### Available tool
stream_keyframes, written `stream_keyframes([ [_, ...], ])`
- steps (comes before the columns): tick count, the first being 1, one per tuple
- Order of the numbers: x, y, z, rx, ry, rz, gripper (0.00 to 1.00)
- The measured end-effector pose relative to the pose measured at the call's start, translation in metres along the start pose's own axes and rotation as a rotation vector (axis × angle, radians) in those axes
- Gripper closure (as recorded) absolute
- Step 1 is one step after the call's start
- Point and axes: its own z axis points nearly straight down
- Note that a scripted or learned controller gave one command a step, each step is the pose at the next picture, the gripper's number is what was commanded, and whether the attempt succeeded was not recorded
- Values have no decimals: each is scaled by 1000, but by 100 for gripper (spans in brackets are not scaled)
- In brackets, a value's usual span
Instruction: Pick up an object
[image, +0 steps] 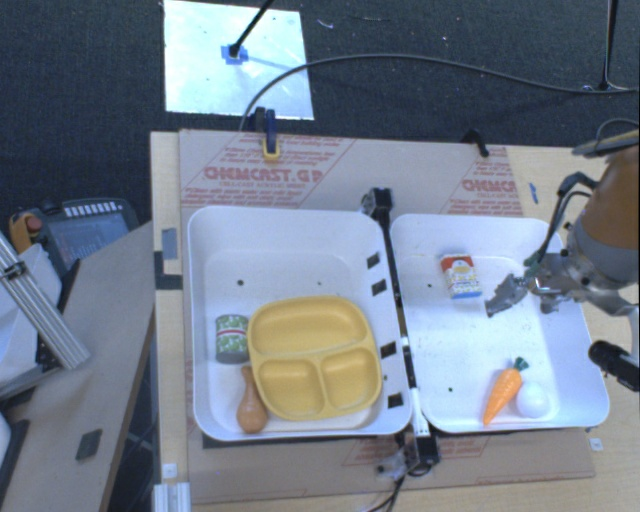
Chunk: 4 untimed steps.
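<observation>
Two shallow white bins are seen on the counter. A smooth yellow divided tray (314, 355) fills much of the left bin (290, 235). In the right bin (480, 235), a small carton (460, 276) lies just left of the gripper (503, 297); a carrot (503, 393) lies below it. Nothing is held.

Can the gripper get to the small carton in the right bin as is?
Probably yes. The gripper hangs over the right bin, just right of the small carton, which lies alone on bare floor. The carrot and white egg sit nearer the front, out of the way.
</observation>
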Motion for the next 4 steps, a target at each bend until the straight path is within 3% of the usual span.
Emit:
stream_keyframes([
  [1,0,3,-6,-12,-2,-3,0],
  [2,4,9,55,-8,-1,-1,0],
  [4,5,8,130,-9,-1,0,0],
])
